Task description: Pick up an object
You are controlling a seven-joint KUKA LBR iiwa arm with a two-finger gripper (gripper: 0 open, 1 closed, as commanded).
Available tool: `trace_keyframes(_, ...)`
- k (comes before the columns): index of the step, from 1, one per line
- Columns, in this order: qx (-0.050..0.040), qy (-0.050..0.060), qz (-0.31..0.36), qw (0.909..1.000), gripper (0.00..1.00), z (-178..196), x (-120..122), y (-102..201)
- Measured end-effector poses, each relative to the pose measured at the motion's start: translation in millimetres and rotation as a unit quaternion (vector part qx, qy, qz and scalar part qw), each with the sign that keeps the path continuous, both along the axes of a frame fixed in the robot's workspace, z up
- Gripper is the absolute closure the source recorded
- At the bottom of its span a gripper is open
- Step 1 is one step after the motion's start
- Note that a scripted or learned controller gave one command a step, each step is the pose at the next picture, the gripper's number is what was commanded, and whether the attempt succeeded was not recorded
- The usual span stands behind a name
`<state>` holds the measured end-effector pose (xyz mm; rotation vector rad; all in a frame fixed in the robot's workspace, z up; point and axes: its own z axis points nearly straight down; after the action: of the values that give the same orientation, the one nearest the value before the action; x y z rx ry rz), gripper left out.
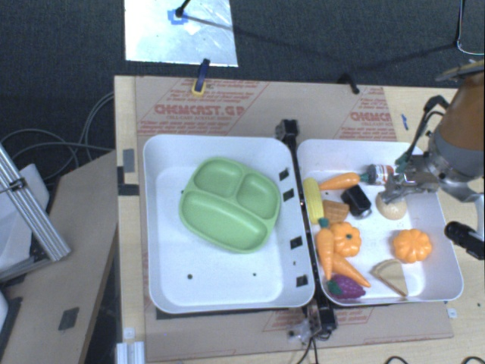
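The right bin (447, 279) holds several toy foods. Among them are a carrot (339, 180), a black piece (356, 201), a corn cob (311, 198), two small orange pumpkins (347, 240) (411, 245), a purple fruit (345, 285) and a tan wedge (388, 275). A beige round item (392, 209) lies near the bin's far right side. My gripper (392, 193) hangs right over that beige item, reaching in from the right. A small bottle-like toy (375, 174) sits just behind the gripper.
The left bin (170, 279) carries a green divided plate (229, 203). A black divider with clips (299, 218) runs between the bins. Two more carrots (326, 252) (350, 270) lie by the divider. A dark part of the arm (464, 237) overhangs the right bin's right rim.
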<state>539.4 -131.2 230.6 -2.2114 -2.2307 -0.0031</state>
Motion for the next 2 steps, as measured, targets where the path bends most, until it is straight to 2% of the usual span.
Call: trace_keyframes(2, 0.0003, 0.0, 0.001, 1.0, 1.0, -1.1, -20.0, 122.2)
